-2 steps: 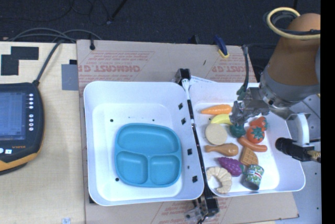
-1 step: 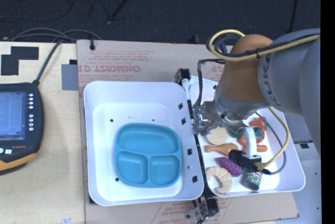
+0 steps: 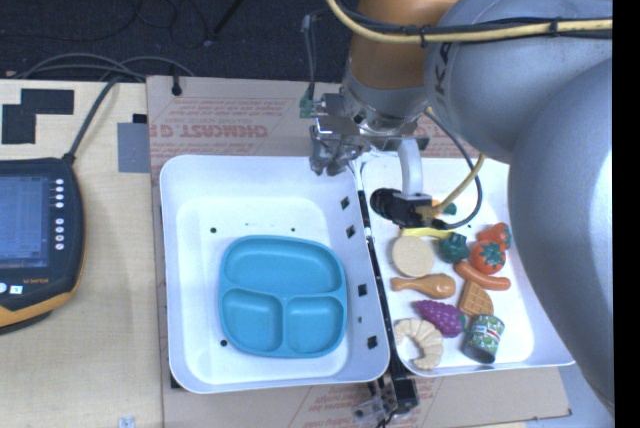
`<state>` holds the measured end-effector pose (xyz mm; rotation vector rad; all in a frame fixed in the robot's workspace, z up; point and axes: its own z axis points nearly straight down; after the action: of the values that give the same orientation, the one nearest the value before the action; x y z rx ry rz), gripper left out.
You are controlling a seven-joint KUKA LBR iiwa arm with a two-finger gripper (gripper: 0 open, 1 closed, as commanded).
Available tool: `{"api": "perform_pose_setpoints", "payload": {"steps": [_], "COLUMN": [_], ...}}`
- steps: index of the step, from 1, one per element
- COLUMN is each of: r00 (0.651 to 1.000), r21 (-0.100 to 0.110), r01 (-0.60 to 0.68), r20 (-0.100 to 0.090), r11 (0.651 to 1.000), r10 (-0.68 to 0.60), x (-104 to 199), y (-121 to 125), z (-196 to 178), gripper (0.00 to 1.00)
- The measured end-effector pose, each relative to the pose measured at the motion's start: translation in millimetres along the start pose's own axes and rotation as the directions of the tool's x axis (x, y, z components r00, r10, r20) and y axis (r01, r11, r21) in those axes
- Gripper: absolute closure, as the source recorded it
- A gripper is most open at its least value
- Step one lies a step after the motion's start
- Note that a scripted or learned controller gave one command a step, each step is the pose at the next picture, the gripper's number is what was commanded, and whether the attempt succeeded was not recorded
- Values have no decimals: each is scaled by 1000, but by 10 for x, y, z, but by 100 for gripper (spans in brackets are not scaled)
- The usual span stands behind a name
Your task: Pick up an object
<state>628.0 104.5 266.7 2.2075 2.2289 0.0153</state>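
Camera view: gripper (image 3: 331,159) is hovering above the bins' divider, grip state indeterminable; recommend descending vertically onto the cookie (image 3: 411,254).

Bright overhead light, dark background, sharp enough.
I see mild glare on the white bins (image 3: 180,216) and soft shadows under the arm (image 3: 520,66).

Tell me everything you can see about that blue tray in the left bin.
The blue tray is a light-blue, smooth, plastic-looking plate with rounded corners, split by low ridges into three compartments: one wide section across the top and two smaller ones below. It lies flat, right side up, on the floor of the left white bin, toward the bin's lower right. Nothing rests in it, and only the bin floor touches it. The toy food sits in the other bin.
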Motion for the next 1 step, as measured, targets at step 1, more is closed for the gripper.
{"api": "perform_pose_setpoints", "payload": {"steps": [1], "r00": [1000], "r21": [-6], "r01": [-9], "r20": [4], "r11": [1000], "r10": [9], "x": [-357], "y": [154], "z": [-1601], "gripper": [100]}}
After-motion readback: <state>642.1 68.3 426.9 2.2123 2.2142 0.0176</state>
